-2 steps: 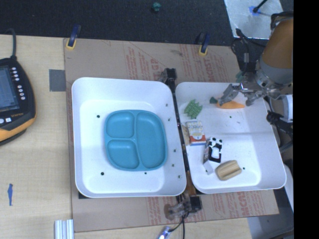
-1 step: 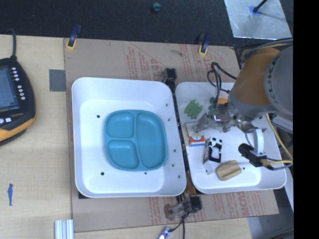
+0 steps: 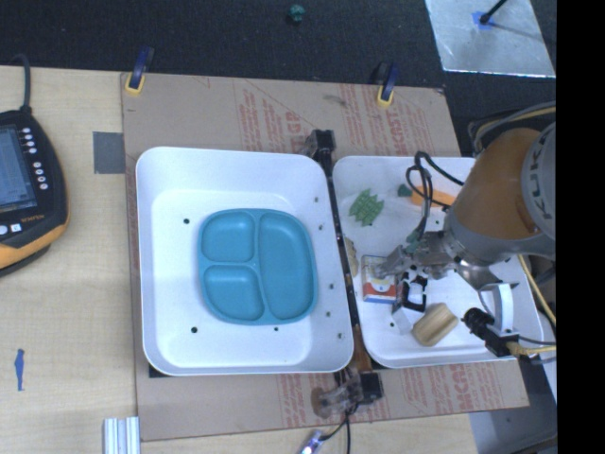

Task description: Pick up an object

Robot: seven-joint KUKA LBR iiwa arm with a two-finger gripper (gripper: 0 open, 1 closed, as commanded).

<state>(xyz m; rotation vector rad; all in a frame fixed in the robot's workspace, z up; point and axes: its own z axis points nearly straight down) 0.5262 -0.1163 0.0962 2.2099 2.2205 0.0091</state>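
Fingers (image 3: 413, 294): dark, pointing down into the right bin (image 3: 378, 173); their spread cannot be told, and nothing shows between them. Gripper (image 3: 411, 287): low over the bin floor. Small card packet (image 3: 381, 282), white with red and blue print, lies flat just left of the fingertips. Tan block (image 3: 434, 326) lies just below right. Green leafy piece (image 3: 366, 206) lies further up. Blue divided tray (image 3: 256, 265) sits in the left bin (image 3: 156, 253).
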